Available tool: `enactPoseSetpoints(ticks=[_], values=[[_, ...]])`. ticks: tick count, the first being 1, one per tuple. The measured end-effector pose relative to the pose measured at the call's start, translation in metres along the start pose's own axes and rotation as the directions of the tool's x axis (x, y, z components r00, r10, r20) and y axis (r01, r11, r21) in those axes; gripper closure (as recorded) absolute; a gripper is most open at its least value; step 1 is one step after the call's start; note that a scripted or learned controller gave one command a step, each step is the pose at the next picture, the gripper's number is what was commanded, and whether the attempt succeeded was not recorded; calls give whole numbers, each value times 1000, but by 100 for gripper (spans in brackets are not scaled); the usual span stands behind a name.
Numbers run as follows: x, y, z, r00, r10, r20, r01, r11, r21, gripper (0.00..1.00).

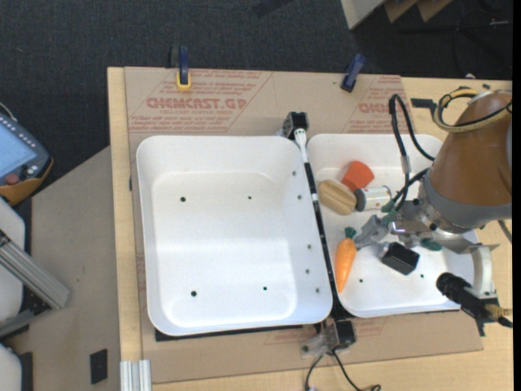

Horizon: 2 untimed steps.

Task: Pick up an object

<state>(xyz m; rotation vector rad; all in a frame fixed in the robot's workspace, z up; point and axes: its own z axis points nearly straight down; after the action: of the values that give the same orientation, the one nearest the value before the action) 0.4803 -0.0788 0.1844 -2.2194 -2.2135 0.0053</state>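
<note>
Near the right bin's [383,304] left wall lay the carrot [345,263], tilted, just left of the gripper [376,228]; whether that was open or closed could not be told. Above sat a wooden piece [337,196] and an orange block [356,173].

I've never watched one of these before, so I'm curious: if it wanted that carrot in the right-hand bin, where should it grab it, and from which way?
Probably from straight above, across the thick upper part of the carrot. It lies flat and long, tapering toward the near end, so fingers closing across its width should hold best. Its left side sits close to the bin wall, which leaves little finger room there.
</note>
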Motion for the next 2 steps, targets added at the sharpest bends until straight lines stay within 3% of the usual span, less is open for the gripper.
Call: enactPoseSetpoints(ticks=[1, 2], values=[[13, -1, 0, 1000, -4, 1, 4, 1000, -5, 0], [85, 27, 0, 1000, -7, 3, 7, 1000, -9, 0]])
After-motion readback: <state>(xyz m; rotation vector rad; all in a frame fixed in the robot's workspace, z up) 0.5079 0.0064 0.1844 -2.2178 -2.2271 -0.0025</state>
